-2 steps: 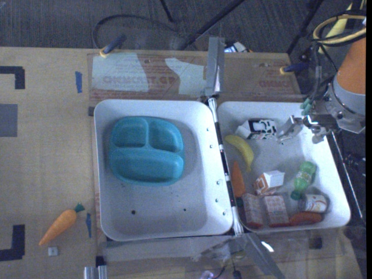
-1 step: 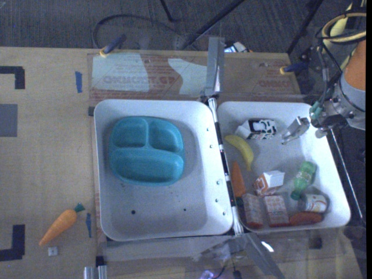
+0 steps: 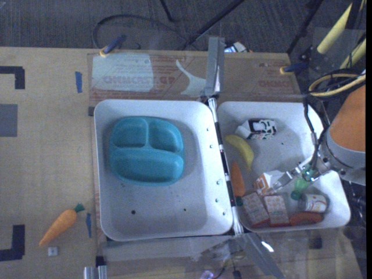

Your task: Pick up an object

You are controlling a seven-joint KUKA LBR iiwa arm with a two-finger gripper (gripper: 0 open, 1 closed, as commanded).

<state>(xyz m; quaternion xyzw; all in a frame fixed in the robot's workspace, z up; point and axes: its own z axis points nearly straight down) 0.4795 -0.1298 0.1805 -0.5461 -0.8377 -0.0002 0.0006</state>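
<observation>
Gripper low over the right bin, near its right edge

From my screen I see the gripper above the clutter at the front of the right bin. A small orange-white carton lies just to its left, a small jar just in front of it toward the front right corner. Whether it is apart or together, I cannot tell; nothing looks held.

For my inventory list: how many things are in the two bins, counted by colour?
Blue: 1, the divided plate
Yellow: 1, the banana
Orange: 1, the carrot
Black and white: 1, the toy
Red: 1, the long piece
Others near the gripper are too small to sort.
Total sorted: 5
</observation>
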